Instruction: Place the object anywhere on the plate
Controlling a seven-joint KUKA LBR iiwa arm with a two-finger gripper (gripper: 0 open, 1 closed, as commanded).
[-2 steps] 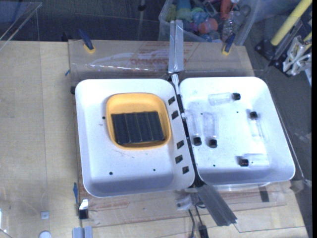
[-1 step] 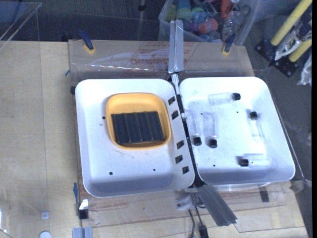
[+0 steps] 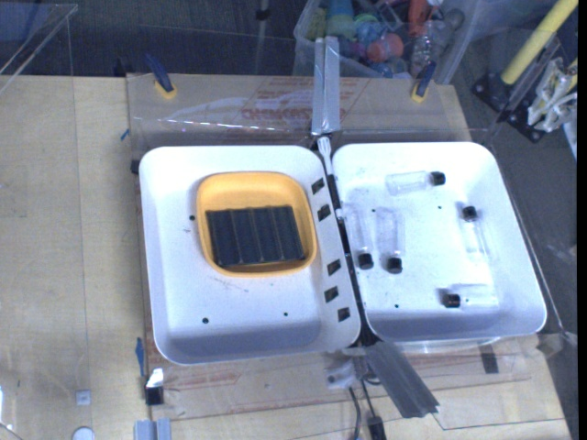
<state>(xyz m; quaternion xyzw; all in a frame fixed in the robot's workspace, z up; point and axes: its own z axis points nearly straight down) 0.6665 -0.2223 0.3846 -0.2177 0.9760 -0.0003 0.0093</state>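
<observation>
Pincer's state: cannot tell. Dark ribbed block [image 3: 253,235] lying flat on yellow plate [image 3: 248,183], inside left bin [image 3: 174,324]. Probably done if that block is the object; otherwise capped clear vials [image 3: 413,181] waiting in right bin [image 3: 515,312].

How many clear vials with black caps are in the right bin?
5. One vial lies near the far wall, one by the right side, one at the near right, and two stand side by side left of centre. Clear plastic may hide others.
</observation>
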